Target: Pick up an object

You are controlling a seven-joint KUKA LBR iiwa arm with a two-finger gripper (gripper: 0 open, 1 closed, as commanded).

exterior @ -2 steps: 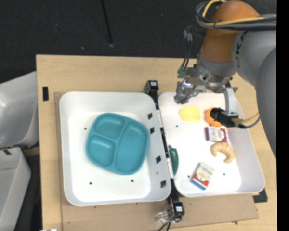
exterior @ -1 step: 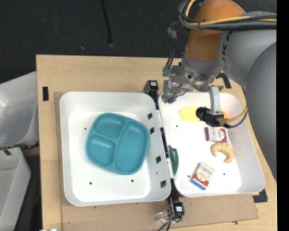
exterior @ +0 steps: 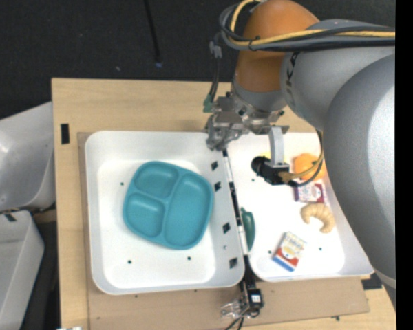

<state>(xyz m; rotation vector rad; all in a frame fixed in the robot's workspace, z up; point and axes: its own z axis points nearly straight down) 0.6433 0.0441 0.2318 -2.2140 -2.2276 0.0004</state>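
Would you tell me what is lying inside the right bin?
The bin holds a croissant, a small box, a purple packet, an orange thing and a green thing at its left wall. The arm covers its right side, so anything there is hidden.

Honestly, nothing legible here. The small white carton with red and blue print (exterior: 289, 249) in the right-hand shallow white bin (exterior: 282, 212) clearly has some kind of label on its face, but it's too small and blurry to make out a single word. Same deal with the flat purple-and-white packet (exterior: 310, 193) further up in that bin: printed patches, no letters or numbers I can read.
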